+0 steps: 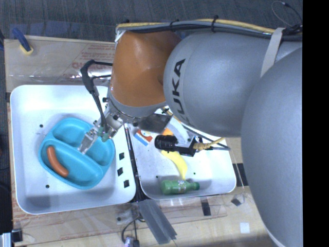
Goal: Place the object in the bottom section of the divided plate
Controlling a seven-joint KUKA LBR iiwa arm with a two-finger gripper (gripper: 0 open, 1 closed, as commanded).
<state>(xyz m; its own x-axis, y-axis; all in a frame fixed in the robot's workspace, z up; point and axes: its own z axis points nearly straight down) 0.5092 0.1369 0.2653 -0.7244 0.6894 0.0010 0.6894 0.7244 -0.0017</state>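
A blue divided plate (77, 176) lies in the left bin (31, 189). An orange-red sausage (56, 161) rests in the plate's large lower-left section. My gripper (91, 139) hangs over the plate's right side, near the ridge between its sections, its fingertips close to the plate surface. I see nothing between its fingers.
The right bin (221, 181) holds a green bottle (179, 186) lying on its side near the front wall, a yellow banana (178, 163) above it, and a small orange and blue item (145, 137) near the left wall. The large grey arm covers the right bin's back.
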